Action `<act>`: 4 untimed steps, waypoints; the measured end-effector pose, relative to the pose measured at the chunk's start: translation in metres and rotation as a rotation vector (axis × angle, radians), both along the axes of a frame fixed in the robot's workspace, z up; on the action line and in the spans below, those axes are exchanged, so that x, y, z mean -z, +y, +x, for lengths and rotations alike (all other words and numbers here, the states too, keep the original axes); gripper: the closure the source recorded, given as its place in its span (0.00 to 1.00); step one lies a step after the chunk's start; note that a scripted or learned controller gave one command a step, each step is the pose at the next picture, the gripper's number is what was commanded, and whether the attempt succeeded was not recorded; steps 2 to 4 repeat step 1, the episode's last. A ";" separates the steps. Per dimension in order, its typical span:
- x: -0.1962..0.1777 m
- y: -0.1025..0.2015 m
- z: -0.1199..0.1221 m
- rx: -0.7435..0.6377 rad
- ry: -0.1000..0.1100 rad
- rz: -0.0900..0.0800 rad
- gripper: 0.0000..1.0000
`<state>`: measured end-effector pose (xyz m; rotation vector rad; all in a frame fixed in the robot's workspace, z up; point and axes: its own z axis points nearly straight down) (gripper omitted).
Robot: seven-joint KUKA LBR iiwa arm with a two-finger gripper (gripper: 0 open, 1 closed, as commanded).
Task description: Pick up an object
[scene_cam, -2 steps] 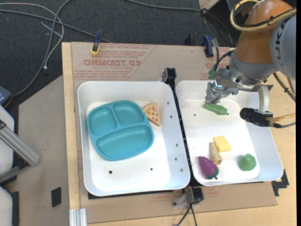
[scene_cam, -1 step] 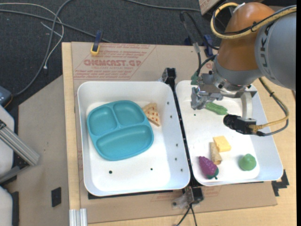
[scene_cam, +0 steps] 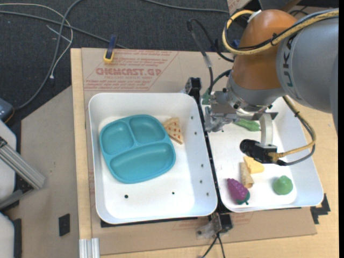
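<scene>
Two bins (scene_cam: pixel 107 198) hold plate (scene_cam: pixel 137 148), toys (scene_cam: pixel 238 191); tool (scene_cam: pixel 236 123) grip unclear.

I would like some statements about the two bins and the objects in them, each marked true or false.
1. The blue divided plate lies in the left bin. True.
2. The pizza slice rests in the middle of the plate. False: it lies in the bin beside the plate's upper right edge.
3. The purple object is in the right bin. True.
4. The green round object lies in the left bin. False: it is in the right bin.
5. The arm's tool is above the right bin, near the wall between the bins. True.
</scene>
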<state>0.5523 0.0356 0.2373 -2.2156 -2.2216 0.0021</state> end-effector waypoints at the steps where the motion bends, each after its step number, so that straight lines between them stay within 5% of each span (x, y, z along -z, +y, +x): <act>1: -0.004 0.052 -0.007 -0.002 -0.003 0.000 1.00; 4: -0.004 0.052 -0.007 -0.002 -0.003 0.000 1.00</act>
